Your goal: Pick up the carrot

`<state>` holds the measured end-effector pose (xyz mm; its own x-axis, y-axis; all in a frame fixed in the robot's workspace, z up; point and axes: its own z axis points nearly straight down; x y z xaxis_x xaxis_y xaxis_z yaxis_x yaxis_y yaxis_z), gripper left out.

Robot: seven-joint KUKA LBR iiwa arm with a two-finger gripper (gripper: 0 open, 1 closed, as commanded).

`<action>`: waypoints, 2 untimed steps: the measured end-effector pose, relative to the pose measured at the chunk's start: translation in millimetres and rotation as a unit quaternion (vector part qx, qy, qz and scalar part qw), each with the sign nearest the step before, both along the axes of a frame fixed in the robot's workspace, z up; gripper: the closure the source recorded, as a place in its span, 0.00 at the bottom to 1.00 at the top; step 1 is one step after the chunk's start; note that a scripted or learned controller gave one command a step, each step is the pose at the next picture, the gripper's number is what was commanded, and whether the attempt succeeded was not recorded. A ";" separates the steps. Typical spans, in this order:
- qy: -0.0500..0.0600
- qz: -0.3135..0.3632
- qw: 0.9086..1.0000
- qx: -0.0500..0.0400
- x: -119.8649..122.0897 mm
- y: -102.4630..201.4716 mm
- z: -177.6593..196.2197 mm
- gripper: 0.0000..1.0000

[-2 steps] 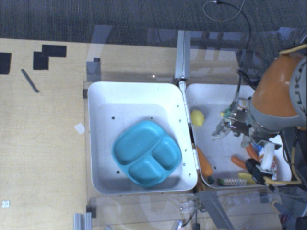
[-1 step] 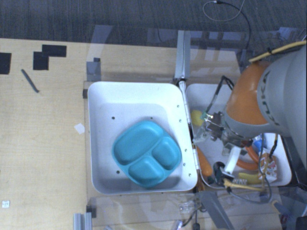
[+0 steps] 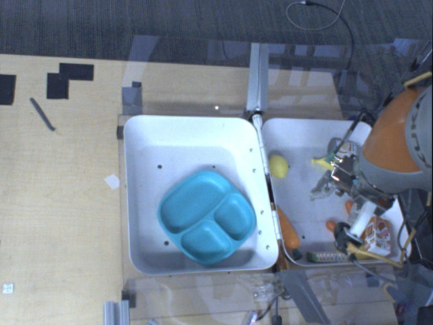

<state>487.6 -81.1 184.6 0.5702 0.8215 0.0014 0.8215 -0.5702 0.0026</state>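
The metal two-finger gripper (image 3: 329, 180) hung over the middle of the right-hand shallow white bin (image 3: 304, 131), under the grey arm with its orange band (image 3: 396, 137). Clutter around its tip hid how it was set, so I could not tell its state; nothing was visibly held in it.

From the gripper, the long orange carrot (image 3: 288, 230) lay toward seven o'clock, near but apart, hard against the bin's left wall at the lower corner. Its long axis ran roughly from eleven to five o'clock, along that wall. The coming reach would likely have to go down and left, closing across the narrow width.

At about ten o'clock from the gripper sat one small yellow round fruit (image 3: 278, 166), perhaps a lemon. At five o'clock a small orange-red piece (image 3: 331, 226) showed, too small to name.

The left-hand white bin (image 3: 145, 134) held one blue plastic three-part divided plate (image 3: 206, 216).

Count: one carrot, one yellow fruit, one plate, two bins.
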 end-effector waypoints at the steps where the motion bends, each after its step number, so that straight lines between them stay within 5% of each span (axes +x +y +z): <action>1: -0.010 0.026 1.000 -0.001 6.4 -1.3 -82.1 0.00; 2: -0.005 -0.089 0.996 0.002 3.3 -1.8 -94.8 0.00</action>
<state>490.9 -82.9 89.8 0.7074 0.7067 0.0106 0.7067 -0.7075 0.0084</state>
